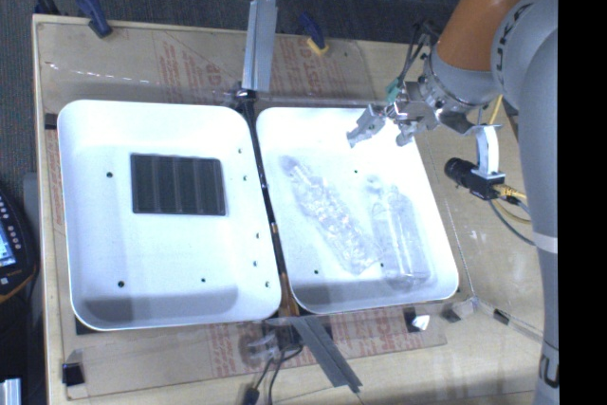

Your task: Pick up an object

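Two clear bottles (360, 223) in right bin (285, 133), below the open pincer (381, 130).

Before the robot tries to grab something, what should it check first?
1. Something to grab: two clear plastic bottles lie in the right bin. Ok.
2. Gripper free: nothing between its fingers. Ok.
3. Gripper over a bottle: it hangs near the bin's back edge, off to the side. Not ok.
4. Bottles apart enough to grab one: cannot tell.
5. Dark grate in the left bin: out of the way. Ok.
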You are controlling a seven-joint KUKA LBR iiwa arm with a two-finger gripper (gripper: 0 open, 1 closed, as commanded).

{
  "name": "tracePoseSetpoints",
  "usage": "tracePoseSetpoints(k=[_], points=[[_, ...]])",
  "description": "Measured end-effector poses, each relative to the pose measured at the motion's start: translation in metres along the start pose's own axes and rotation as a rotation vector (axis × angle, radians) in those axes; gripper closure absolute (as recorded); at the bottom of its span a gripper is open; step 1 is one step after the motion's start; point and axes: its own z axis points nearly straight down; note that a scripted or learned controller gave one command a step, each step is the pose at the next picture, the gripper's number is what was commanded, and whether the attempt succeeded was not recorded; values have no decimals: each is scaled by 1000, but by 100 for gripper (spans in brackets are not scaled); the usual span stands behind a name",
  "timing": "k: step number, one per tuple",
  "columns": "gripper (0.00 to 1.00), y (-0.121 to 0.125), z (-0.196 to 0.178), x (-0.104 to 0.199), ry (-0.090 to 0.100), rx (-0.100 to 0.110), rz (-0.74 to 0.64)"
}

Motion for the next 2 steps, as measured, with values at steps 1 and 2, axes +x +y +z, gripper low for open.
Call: tracePoseSetpoints(k=[1,2], points=[[0,-56,67,50,0,0,176],[0,-58,138,23,1,0,99]])
